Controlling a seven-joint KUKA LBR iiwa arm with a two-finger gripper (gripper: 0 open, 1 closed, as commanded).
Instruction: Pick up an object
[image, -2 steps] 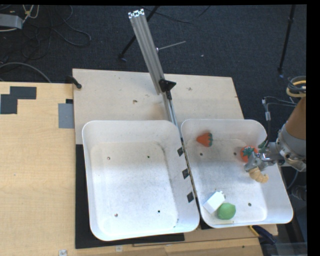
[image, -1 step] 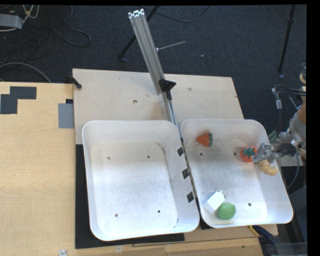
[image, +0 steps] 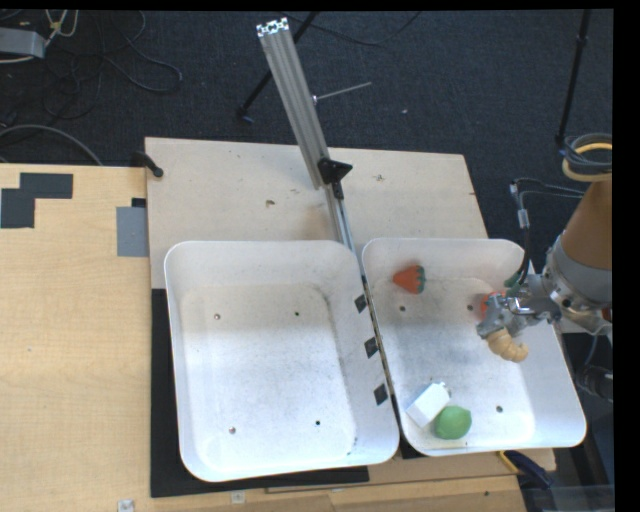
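Note:
The right bin (image: 540, 425) holds a red strawberry-like object (image: 408, 279) near its back left. A white block (image: 428, 402) and a green ball (image: 452, 422) lie touching at its front. A tan, lumpy object (image: 509, 347) sits at the right side. My gripper (image: 498, 316) reaches in from the right and hangs just over the tan object's upper end, with a small red piece (image: 483, 302) at its left. Whether the tan object rests on the bin floor or hangs from the gripper is unclear.
The left bin (image: 200, 300) sits beside the right one, with black clips (image: 368, 345) along the shared rim. A slanted aluminium bar (image: 300, 110) rises behind the bins. A wooden board lies to the left.

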